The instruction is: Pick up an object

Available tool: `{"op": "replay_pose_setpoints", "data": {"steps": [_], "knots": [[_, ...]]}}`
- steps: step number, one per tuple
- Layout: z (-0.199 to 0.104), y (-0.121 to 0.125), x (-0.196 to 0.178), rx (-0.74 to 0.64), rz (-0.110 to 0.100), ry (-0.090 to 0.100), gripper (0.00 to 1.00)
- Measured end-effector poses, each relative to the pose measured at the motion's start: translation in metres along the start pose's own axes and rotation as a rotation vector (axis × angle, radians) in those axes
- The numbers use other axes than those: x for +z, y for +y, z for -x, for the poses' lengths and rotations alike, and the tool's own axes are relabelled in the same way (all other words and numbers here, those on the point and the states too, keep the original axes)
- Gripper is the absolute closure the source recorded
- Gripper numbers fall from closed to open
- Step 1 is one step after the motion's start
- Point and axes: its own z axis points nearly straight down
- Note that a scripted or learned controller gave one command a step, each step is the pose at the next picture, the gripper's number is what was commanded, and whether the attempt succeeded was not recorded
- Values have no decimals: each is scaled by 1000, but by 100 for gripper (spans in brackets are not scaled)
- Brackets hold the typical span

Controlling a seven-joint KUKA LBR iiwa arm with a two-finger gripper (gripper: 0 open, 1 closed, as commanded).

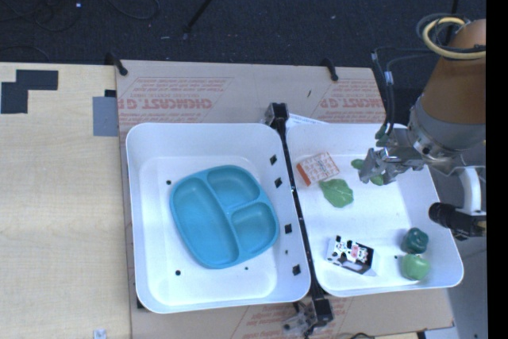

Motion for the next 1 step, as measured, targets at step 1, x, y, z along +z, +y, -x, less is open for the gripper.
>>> {"op": "replay_pose_setpoints", "data": {"steps": [1], "knots": [[-49, 7, 15, 0, -2, 1, 100]]}}
